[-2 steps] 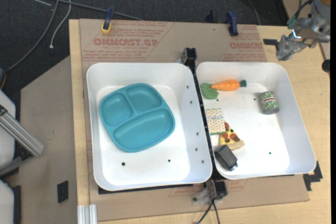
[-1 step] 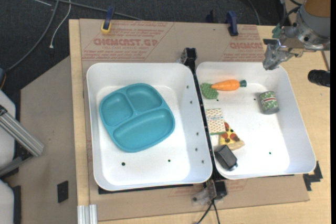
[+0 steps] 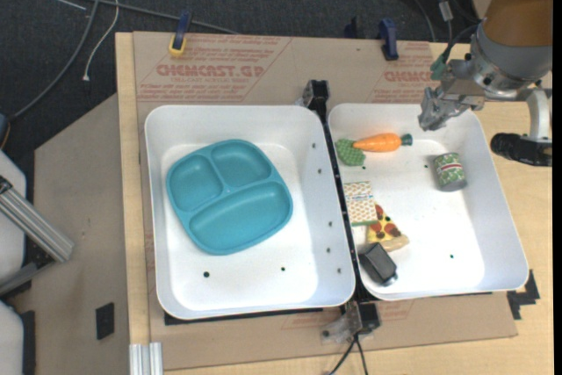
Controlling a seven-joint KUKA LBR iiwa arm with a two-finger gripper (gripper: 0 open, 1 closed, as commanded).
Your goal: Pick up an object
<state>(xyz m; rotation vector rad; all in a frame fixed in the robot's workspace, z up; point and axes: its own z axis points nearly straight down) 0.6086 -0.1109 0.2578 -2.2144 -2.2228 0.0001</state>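
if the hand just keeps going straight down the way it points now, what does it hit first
Most likely bare floor of the right bin near its back edge. The hand hangs above that corner, with the toy carrot off to one side and the small can nearer the camera. Depth is hard to judge from this slanted view.

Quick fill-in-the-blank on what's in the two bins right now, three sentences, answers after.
1. The blue divided plate lies in the ____ bin.
2. The toy carrot is colored ____.
3. The hand hangs over the right bin's ____ edge.

Missing words: left; orange; far
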